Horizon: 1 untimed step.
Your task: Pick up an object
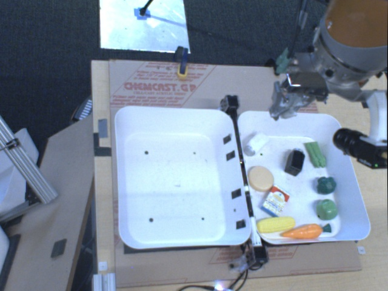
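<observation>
My gripper hangs above the far edge of the right bin, with nothing seen between its fingers. In that bin lie a white lump, a black block, a green ridged piece, a tan disc, a small red, white and blue box, a dark green round piece, a green pepper-like piece, a yellow corn cob and an orange carrot.
The left bin sits beside the right one, with a black divider strip between them. A black cylinder juts in at the right rim. A shiny plate lies beyond the bench.
</observation>
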### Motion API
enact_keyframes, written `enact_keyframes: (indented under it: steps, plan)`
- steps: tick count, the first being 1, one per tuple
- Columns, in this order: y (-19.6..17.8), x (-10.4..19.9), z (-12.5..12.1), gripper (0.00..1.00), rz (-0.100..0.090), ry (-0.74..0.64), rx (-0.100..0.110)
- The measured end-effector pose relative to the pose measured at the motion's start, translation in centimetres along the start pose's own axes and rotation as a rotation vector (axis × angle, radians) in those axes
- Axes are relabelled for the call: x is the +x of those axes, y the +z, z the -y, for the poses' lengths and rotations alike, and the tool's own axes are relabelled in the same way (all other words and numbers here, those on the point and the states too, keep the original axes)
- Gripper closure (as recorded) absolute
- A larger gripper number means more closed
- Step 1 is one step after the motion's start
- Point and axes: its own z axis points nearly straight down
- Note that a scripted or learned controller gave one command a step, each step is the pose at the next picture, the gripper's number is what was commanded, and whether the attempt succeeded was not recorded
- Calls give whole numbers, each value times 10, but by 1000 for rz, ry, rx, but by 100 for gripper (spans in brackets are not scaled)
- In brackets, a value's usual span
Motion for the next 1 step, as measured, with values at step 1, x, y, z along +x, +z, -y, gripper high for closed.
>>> enact_keyframes:
  steps: [1]
  plan:
    - [-47, -10, -8, 100, 2, 7, 0]
